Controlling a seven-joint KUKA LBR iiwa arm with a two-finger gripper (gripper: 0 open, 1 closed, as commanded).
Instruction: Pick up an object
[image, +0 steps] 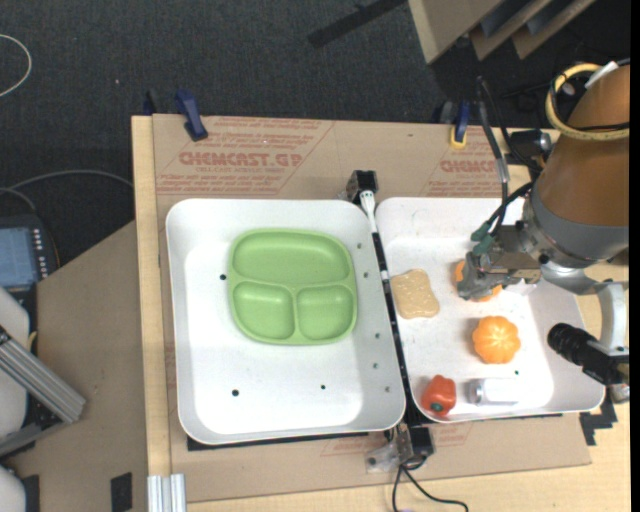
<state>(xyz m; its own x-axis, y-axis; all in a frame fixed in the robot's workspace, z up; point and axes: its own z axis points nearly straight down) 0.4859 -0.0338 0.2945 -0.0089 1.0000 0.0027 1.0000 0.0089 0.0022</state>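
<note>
Camera view, looking down at a slant: two shallow white bins sit side by side on a brown board. Left bin (200, 330) holds a light green divided plate (293, 285), three compartments, lying flat near the bin's middle. Right bin (420, 225) holds several small things. A tan, cracker-like flat piece (414, 295) lies near the divider between the bins. An orange, pumpkin-like ribbed toy (496, 339) sits toward the middle of the bin. A red pepper-like toy with a green stem (438, 394) rests at the near edge, and just beside it, to the right, lies a small white and grey cylinder (492, 391). The arm (590, 170) comes in from the right, its orange band above the grey wrist. The gripper (484, 278) is down inside the right bin, over a small orange object (481, 291) that shows partly beneath it, touching or nearly so. Whether the fingers are spread or pressed together I cannot tell; the gripper body hides them. The ribbed toy lies near the gripper, apart from it.
</note>
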